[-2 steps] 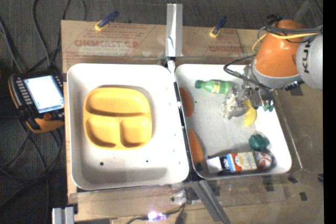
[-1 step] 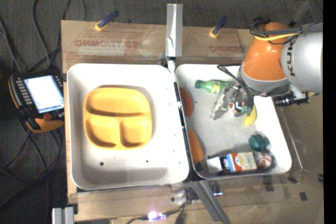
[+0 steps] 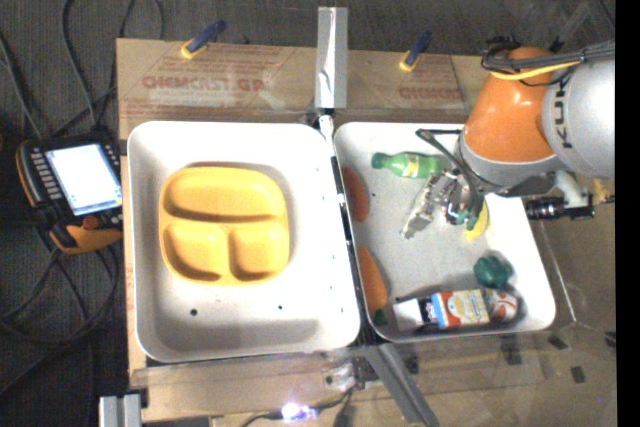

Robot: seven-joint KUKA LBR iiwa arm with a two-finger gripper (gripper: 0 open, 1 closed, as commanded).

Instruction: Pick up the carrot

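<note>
The desk (image 3: 200, 75) carries two shallow white bins side by side. The left bin (image 3: 145, 245) holds a yellow compartment tray (image 3: 227, 223), which plays no part in the step. The right bin (image 3: 535, 260) holds the working items, and the arm (image 3: 520, 120) is positioned over its upper right area, with the orange band above the wrist. The gripper (image 3: 436, 205) hangs above the bare middle of the bin floor; whether it is spread or pressed together cannot be told, and nothing is seen held in it. Two orange elongated items lie against the left wall of the right bin: one near the upper part (image 3: 354, 193) and one lower down (image 3: 373, 281). The lower one is judged to be the carrot, although the upper one looks similar and the identification is not certain. The carrot is well apart from the gripper, to its lower left. A green bottle (image 3: 410, 164) lies just beside the gripper, a small carton (image 3: 462, 308) lies along the bottom wall near the carrot's lower end, and a dark green item (image 3: 493, 269) rests above the carton. For a sound grasp, the gripper should be brought over the carrot's midsection and closed across its narrow width. Clearance on the wall side is judged tight, so the descent should be offset slightly toward the bin interior, and the carton should be avoided.
</note>
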